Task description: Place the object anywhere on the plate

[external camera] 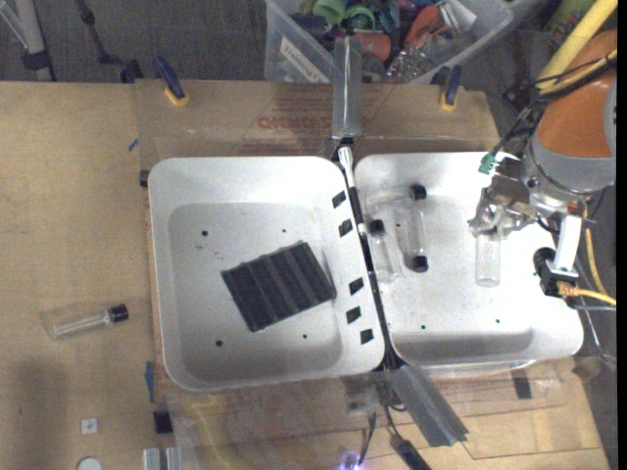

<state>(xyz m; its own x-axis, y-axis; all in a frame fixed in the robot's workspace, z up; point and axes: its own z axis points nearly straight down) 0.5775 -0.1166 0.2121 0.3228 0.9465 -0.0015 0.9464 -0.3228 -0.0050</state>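
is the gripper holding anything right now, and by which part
A clear vial hangs below the gripper, apparently gripped at its top end, but the hold can't be confirmed.

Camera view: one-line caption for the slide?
Gripper holds a clear vial over the right bin; the dark ribbed plate waits in the left bin.

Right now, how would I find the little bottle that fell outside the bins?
Start at the left white bin holding the dark ribbed plate. Look left onto the bare wooden bench. The clear vial with a black cap lies there alone, unlike those inside the right bin.
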